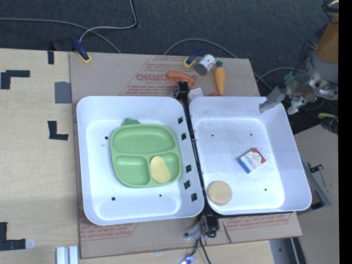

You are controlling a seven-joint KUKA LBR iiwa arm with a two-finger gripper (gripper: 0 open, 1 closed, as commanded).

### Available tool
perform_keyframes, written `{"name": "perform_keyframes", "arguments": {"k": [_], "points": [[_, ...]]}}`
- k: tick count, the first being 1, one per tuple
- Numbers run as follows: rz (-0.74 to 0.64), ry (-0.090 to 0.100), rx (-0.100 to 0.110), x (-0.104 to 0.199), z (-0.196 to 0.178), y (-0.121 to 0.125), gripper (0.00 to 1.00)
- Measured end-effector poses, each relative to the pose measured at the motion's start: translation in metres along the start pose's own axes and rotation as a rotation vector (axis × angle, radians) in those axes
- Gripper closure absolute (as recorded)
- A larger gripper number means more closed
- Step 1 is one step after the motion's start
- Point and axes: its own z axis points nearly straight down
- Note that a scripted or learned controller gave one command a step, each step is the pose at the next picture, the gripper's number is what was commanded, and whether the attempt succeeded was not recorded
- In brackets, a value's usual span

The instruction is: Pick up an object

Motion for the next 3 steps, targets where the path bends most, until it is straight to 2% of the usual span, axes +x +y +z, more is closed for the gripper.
{"name": "perform_keyframes", "arguments": {"k": [1,2,3], "points": [[0.000,0.001,-0.001,-0.007,0.153,-0.046,0.00],[-0.001,0.000,-0.005,0.059,0.160,-0.071,0.00],[-0.001,0.000,-0.005,0.060,0.151,-0.071,1.00]]}}
